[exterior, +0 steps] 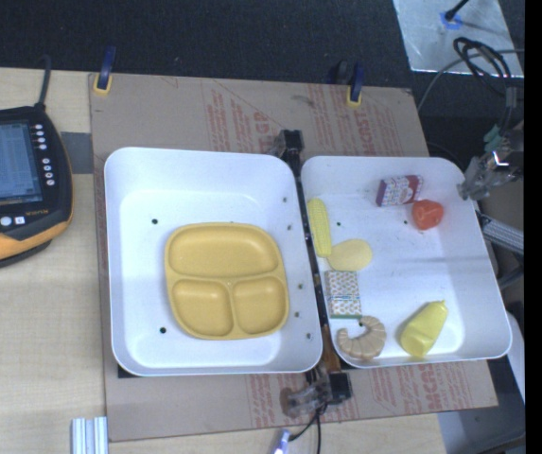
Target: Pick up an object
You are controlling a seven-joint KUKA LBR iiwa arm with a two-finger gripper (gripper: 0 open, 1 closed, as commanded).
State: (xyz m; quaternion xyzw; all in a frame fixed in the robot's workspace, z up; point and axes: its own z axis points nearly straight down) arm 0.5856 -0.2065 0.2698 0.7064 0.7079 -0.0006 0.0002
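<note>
Hovering at right bin's [498,282] far right edge, my gripper [483,173] barely in view; jaw state cannot tell. Left bin [129,253] holds yellow divided tray [225,279] at centre. Right bin holds corn cob [319,227], pale chip [350,254], patterned packet [343,293] along left edge; croissant [361,339], yellow bottle [423,328] near front edge; small can [398,190], red tomato [428,214] toward far right corner, near me.

The bench [25,329] is of light wood, and a brown cardboard sheet [252,112] lies on it, held at its far edge by two clamps [104,72]. On the cardboard, two shallow white bins stand side by side: the left bin [129,253] and the right bin [460,253]. On the wood at the far left lies a control pendant [10,183] with a screen and orange body.
</note>
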